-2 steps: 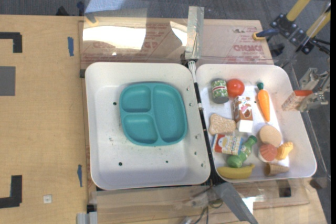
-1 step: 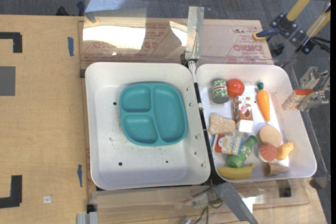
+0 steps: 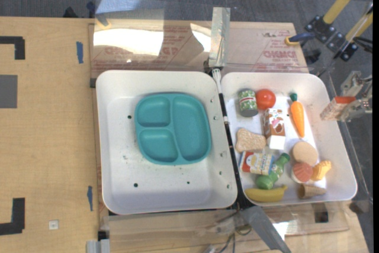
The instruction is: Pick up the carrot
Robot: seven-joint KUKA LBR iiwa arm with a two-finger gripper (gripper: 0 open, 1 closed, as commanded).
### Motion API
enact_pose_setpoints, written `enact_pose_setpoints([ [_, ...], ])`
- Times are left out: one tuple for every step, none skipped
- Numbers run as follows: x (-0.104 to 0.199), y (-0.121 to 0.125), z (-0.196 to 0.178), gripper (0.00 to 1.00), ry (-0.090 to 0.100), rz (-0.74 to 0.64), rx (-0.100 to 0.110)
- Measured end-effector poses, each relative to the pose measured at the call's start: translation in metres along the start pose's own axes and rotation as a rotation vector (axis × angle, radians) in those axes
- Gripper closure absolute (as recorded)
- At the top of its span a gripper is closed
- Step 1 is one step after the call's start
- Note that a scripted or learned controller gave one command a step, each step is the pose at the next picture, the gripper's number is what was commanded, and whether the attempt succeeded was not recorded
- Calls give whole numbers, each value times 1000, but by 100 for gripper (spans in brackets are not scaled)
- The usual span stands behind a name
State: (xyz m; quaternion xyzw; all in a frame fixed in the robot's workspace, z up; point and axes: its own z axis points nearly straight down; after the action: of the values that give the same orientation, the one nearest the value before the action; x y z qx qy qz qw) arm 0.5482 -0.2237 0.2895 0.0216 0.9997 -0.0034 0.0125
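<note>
The fingers (image 3: pixel 343 105) show as a pale, smeared blur with an orange patch, hanging over the right rim of the right bin (image 3: pixel 343 145). Open or closed? I can't tell; it's too blurred.

The carrot (image 3: pixel 297 119) lies inside that bin, in the upper right part, green top pointing to the far wall and orange tip toward the near side. It sits to the left of the blur, clear of it, with nothing gripped.

Just left of the carrot stands a brown-and-white carton (image 3: pixel 274 125). A red tomato (image 3: pixel 266 98) and a green can (image 3: pixel 247 102) are side by side at the far end. Below the carrot's tip rests a pale egg-shaped piece (image 3: pixel 305 153). There's a bread slice (image 3: pixel 250 140) on the left side, a green bottle (image 3: pixel 274 169) lower down, and a banana (image 3: pixel 265 193) along the near wall.

Over in the left bin (image 3: pixel 112 145) a teal divided plate (image 3: pixel 173 127) sits in the middle. Both bins rest on the brown counter (image 3: pixel 47 127).
</note>
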Motion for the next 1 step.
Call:
enact_pose_setpoints([
  [-2,0,-12,100,-9,0,2],
])
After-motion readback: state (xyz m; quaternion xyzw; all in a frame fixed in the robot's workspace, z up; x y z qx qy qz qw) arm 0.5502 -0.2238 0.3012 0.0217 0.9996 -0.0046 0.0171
